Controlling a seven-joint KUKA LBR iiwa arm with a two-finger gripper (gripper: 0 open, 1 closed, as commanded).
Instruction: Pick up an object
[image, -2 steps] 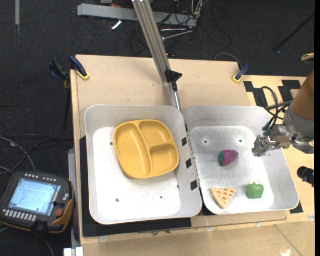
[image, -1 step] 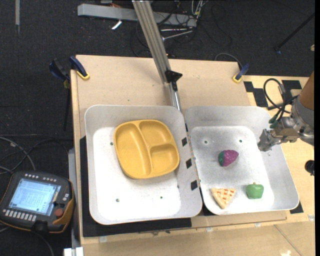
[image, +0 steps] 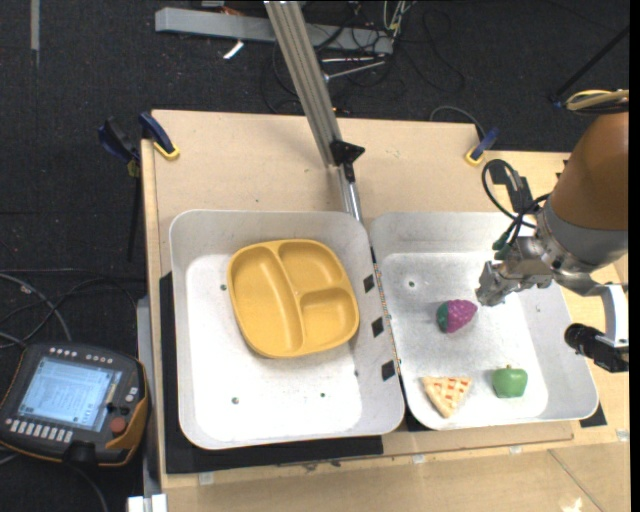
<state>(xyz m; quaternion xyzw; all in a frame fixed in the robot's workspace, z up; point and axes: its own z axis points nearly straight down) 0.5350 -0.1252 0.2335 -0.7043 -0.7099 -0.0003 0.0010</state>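
Camera view: bumpy purple grape cluster (image: 456, 315) beside the metal pincer (image: 490, 291), whose spread I cannot tell.

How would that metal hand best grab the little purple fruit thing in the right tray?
Probably from straight above, closing across the purple fruit at its rounded middle. It lies alone on the bin floor, free on all sides, and the hand is just to its upper right.

the tool (image: 492, 288) hangs in the right bin (image: 570, 400) just beside the purple grape bunch (image: 456, 316).
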